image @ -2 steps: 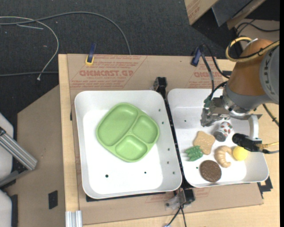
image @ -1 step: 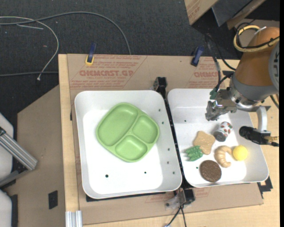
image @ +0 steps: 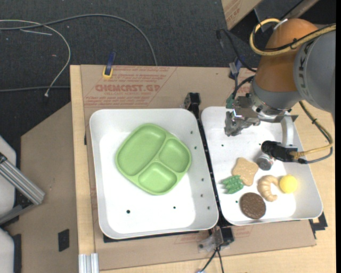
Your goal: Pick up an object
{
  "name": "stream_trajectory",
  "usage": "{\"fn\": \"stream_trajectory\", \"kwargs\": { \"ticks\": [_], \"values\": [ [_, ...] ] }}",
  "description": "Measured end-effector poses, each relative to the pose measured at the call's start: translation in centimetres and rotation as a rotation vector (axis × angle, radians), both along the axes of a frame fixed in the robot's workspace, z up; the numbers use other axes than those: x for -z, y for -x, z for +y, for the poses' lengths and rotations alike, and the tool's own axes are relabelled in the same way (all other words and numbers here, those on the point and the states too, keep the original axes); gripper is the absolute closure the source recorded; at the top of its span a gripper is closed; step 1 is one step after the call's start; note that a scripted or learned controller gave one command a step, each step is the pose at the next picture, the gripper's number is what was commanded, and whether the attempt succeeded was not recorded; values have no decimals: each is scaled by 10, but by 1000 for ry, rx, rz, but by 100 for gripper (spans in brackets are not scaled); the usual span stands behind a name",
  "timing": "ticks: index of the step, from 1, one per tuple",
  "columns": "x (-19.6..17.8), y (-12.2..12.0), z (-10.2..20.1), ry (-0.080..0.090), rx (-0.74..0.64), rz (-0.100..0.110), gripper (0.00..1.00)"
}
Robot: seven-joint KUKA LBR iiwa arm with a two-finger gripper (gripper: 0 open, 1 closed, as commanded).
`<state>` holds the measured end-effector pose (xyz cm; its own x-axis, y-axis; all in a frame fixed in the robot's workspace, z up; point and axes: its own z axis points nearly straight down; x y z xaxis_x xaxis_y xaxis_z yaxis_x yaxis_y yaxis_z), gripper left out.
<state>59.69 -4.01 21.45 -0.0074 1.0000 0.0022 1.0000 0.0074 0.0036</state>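
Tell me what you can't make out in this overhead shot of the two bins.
- Claw: small and dark against the right bin; whether it's open or shut can't be told.
- Arm: cut off by the right edge of the camera view.
- Small grey thing beside the cracker: too small to identify.
- Cardboard box: cut off by the top edge.

Robot lab, cardboard-topped bench [image: 133, 85], loose cables [image: 64, 32]

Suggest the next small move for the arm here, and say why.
Probably shift the gripper toward the near end of the right bin and begin lowering. It hangs over bare floor at the bin's far end, while the items cluster nearer the camera: a tan cracker, green beans, a croissant, a lemon and a brown cookie. The cracker lies closest.
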Motion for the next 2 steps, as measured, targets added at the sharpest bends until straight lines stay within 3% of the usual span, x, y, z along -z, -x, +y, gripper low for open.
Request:
{"fn": "stream_trajectory", "kwargs": {
  "ticks": [2],
  "values": [
    [-1, -46, 105, 1, 2, 2, 100]
  ]
}}
